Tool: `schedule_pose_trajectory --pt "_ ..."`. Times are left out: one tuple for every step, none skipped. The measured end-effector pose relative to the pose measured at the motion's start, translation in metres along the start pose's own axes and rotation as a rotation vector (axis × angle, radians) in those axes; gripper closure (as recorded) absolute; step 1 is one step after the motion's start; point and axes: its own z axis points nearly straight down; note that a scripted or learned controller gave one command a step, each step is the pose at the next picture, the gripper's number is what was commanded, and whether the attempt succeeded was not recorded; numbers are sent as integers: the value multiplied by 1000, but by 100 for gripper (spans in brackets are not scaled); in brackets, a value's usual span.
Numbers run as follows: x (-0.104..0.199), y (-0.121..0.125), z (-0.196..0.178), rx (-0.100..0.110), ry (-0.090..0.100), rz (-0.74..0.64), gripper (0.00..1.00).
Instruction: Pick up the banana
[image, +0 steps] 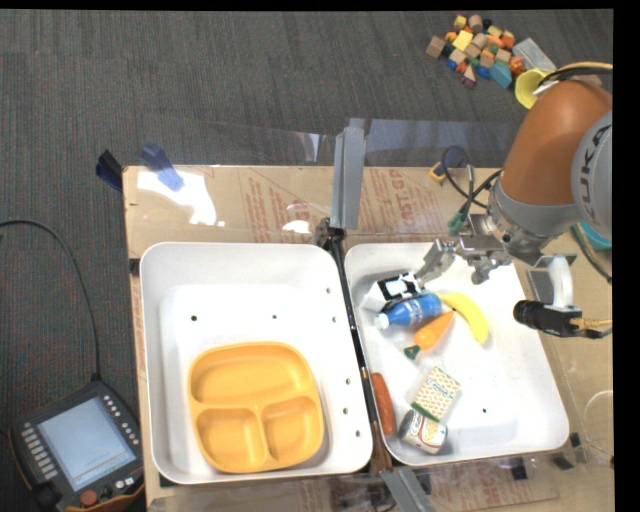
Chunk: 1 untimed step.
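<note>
The yellow banana (470, 315) lies in the right bin (520, 405), curved, beside an orange carrot (432, 333) and a blue bottle (408, 311). My gripper (462, 260) hangs above the bin's far edge, just up and left of the banana. Its fingers (436, 262) are spread apart with nothing between them. The grey arm with its orange band comes in from the upper right.
A black-and-white item (398, 288) lies by the bottle. A small carton (436, 392) and a can (424, 432) sit near the bin's front, a red sausage (383, 402) along its left wall. The left bin (170, 275) holds a yellow divided tray (258, 405). Toy blocks (480, 48) lie on the floor.
</note>
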Motion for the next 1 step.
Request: schedule_pose_trajectory --pt "-89 14 116 -3 0 -55 0"
